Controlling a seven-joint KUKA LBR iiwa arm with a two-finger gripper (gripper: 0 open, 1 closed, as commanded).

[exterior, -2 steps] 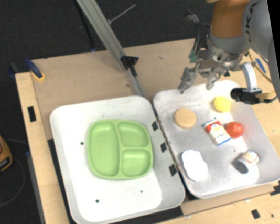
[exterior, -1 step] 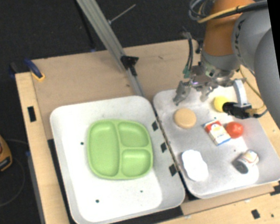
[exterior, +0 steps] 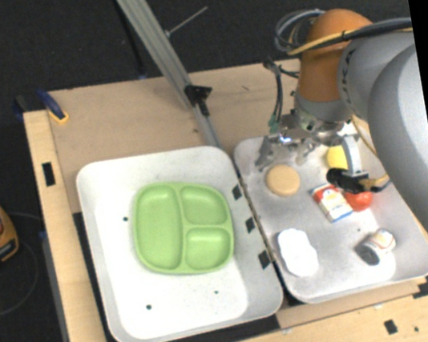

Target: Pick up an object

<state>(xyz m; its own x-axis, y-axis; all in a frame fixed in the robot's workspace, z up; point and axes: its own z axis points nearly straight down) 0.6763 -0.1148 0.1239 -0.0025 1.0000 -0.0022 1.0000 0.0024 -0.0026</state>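
Hovering over the far end of the right bin (exterior: 336, 271), the gripper (exterior: 284, 144) sits just beyond a tan round disc (exterior: 284, 179). Whether it is spread or closed cannot be told, and nothing is seen held. The disc, judged the likeliest target, lies flat near the bin's left wall. Risks noted: a low, flat disc may slip from a pinch; an off-centre descent may strike the wall; the yellow piece (exterior: 336, 158) and red-and-white box (exterior: 332, 203) nearby could be knocked.
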